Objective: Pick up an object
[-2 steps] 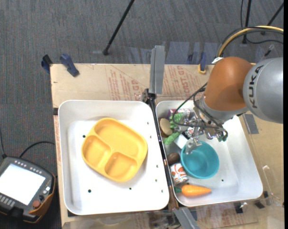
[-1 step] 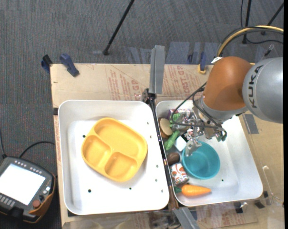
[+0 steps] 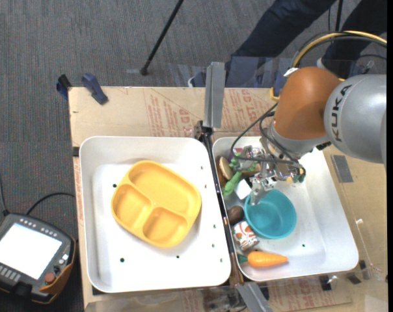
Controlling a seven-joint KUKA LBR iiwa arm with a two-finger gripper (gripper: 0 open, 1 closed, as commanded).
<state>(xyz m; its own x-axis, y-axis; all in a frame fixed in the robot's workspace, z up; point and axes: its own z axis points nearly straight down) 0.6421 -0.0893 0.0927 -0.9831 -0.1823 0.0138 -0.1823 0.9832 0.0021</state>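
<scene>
My gripper (image 3: 264, 178) hangs low over the back left part of the right bin (image 3: 326, 239), just above the far rim of a teal bowl (image 3: 271, 216). Below the bowl lie an orange carrot (image 3: 267, 259) and a small red and white can (image 3: 246, 236). A dark brown round piece (image 3: 234, 213) sits at the bowl's left. A green item (image 3: 231, 183), a brown disc (image 3: 224, 168) and a shiny wrapper (image 3: 249, 153) crowd the bin's back left corner beside the gripper. The wrist hides what lies directly beneath it.
The left bin (image 3: 99, 161) holds a yellow divided plate (image 3: 156, 203). A grey metal post (image 3: 215, 103) stands behind the wall shared by the bins. A blue clamp (image 3: 94, 88) grips the bench's back left corner. A teach pendant (image 3: 27, 255) lies on the floor, lower left.
</scene>
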